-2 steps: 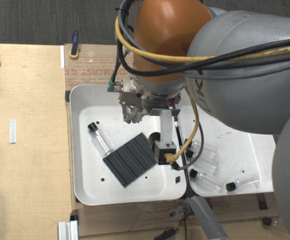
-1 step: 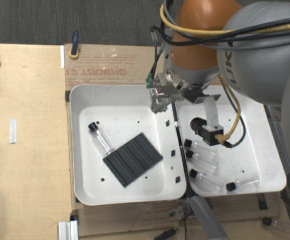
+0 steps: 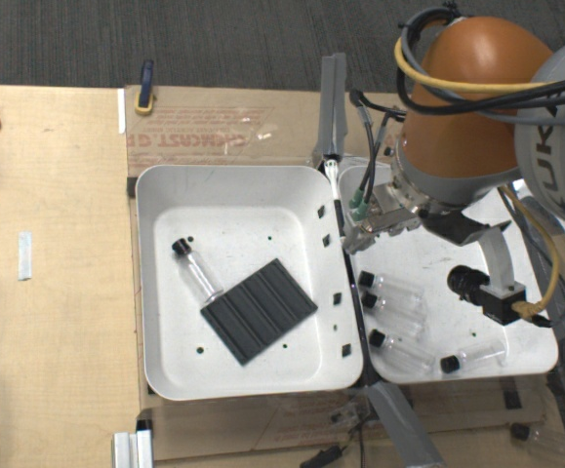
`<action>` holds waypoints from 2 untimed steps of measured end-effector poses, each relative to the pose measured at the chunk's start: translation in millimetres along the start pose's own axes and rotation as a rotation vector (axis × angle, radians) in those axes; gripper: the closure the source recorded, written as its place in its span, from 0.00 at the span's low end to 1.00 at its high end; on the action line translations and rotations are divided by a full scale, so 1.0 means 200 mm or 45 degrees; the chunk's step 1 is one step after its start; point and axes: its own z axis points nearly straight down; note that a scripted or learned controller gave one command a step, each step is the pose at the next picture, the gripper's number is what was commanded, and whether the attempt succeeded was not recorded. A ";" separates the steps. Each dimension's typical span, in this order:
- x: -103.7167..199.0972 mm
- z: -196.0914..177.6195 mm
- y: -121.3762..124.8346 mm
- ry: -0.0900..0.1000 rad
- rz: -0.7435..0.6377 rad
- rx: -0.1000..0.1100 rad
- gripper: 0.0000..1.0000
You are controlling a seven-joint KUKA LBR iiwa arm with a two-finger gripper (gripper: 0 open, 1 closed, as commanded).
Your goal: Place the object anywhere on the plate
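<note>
A: Here's the grey arm with its orange band (image 3: 477, 76), leaning in from the right over the right-hand shallow white bin (image 3: 545, 354). The gripper (image 3: 375, 220) hangs near that bin's upper left corner, close to the wall between the bins.

B: Has it got anything?

A: Can't tell, the wrist hides too much. Below it lie several clear plastic tubes with black caps (image 3: 399, 305), scattered on the bin floor, well apart from the gripper.

B: And the plate?

A: The dark grey ribbed rectangular plate (image 3: 259, 310) sits tilted in the left-hand white bin (image 3: 155, 261). One more clear black-capped tube (image 3: 195, 267) lies there, its lower end touching or just over the plate's upper corner.

B: So that one barely counts.

A: My guess: the arm is stationed over the right bin because that's where the supply is.
</note>
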 end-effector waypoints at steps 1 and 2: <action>0.31 0.06 0.05 0.000 -0.161 0.001 1.00; 0.31 0.08 0.25 -0.001 -0.526 -0.003 1.00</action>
